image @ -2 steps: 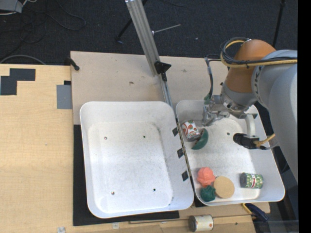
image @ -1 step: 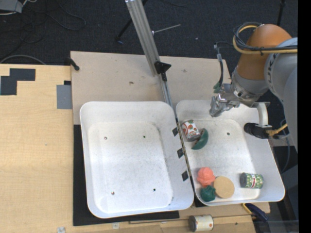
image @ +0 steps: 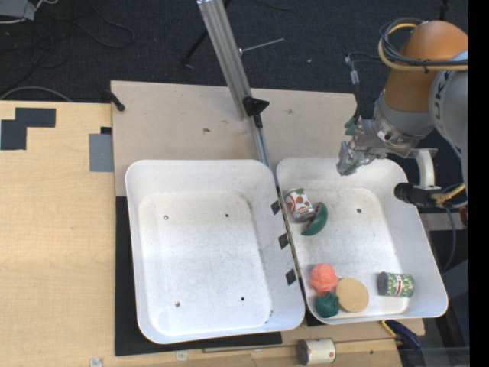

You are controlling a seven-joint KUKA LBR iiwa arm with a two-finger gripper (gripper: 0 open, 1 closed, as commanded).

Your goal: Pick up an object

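Two shallow white bins are sitting side by side on the worktop (image: 183,121), the left bin (image: 141,205) touching the right bin (image: 416,228) along a shared edge. A slanted metal rail (image: 229,60) is reaching down from twelve o'clock toward the seam between them. In the right bin, a small red-and-white can (image: 299,203) is lying near the ten o'clock corner, with a dark green curved piece (image: 316,219) touching it on its four o'clock side. Toward six o'clock, an orange-pink ball (image: 323,276) is resting just above a dark green lump (image: 328,304), and a tan round disc (image: 353,294) is lying just beside both. A green-and-white can (image: 395,284) is lying on its side near the five o'clock corner. The claw (image: 348,164) is hanging over the bin's twelve o'clock rim, well apart from every object, and whether it is apart or together cannot be told from this slant. A small cylinder (image: 315,351) is lying on the worktop below the bins.
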